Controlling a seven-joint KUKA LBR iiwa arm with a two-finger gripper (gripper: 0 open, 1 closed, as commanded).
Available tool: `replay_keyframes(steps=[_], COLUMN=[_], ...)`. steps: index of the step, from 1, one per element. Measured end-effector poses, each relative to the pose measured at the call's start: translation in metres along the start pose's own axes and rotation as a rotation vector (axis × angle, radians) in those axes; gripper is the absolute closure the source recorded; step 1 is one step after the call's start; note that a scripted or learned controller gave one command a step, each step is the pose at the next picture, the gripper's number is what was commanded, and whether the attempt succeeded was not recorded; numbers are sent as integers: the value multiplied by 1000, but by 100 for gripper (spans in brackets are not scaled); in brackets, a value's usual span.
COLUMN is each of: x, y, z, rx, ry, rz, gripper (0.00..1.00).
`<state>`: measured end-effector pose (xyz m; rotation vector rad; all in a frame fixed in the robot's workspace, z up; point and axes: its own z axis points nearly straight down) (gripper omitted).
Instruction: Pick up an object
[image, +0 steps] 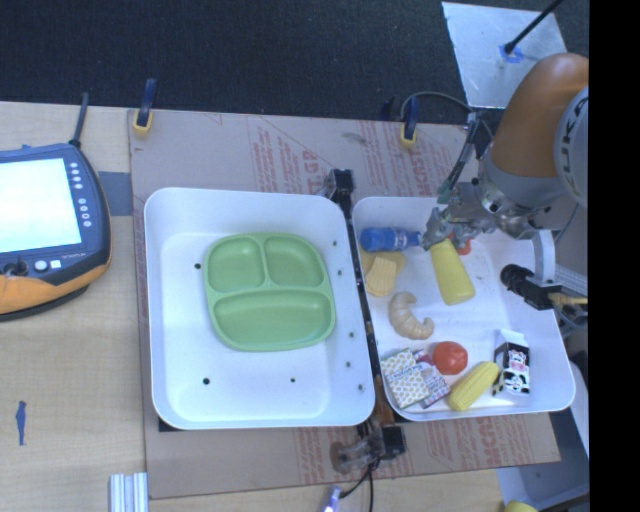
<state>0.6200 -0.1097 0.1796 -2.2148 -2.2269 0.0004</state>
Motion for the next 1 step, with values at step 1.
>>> replay_keyframes(steps=[1], x=[71], y=[-2], z=[-35], rx=[1], ry=[0], rz=[0], gripper=[100])
